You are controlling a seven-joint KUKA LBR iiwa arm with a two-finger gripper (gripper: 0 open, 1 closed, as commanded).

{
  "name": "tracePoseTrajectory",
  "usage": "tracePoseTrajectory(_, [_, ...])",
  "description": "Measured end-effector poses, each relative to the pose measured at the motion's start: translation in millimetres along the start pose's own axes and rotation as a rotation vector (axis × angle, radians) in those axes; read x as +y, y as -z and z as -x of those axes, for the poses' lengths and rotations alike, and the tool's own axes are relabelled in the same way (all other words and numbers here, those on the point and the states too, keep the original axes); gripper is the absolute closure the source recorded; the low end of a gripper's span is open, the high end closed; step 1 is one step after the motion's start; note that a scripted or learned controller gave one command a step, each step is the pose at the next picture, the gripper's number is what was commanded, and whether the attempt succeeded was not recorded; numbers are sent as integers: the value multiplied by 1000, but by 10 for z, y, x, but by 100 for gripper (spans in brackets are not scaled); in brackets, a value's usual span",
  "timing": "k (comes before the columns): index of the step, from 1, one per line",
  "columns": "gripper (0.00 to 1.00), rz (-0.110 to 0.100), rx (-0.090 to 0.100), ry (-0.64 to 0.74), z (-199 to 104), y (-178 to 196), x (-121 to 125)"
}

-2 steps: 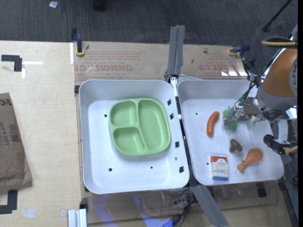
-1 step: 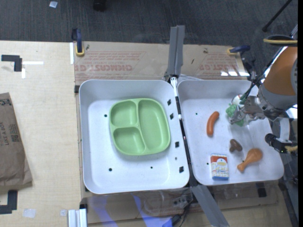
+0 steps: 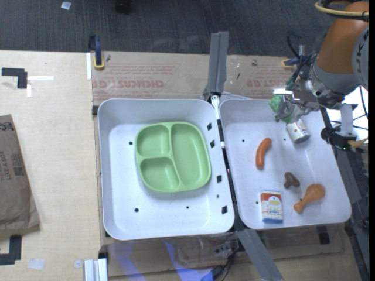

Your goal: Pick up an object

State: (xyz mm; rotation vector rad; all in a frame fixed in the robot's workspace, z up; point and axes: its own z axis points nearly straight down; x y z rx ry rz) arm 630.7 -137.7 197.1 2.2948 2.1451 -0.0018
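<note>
- A pale wooden bench under dark carpet carries two shallow white bins side by side, with brown cardboard behind them.
- In the right bin, a small silver can lies tilted at about 1 o'clock, just under the tool.
- The tool hangs over that bin's upper part; something green sits at its tip, and I cannot tell how wide it stands.
- From the can: an orange sausage at 8 o'clock, a brown piece at 6 o'clock, a chicken drumstick below, a small carton at 7 o'clock.
- The left bin holds a green divided plate.
</note>
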Motion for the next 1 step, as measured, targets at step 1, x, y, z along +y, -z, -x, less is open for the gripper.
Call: tracePoseTrajectory(1, [100,-2,0,81,136,-364,97])
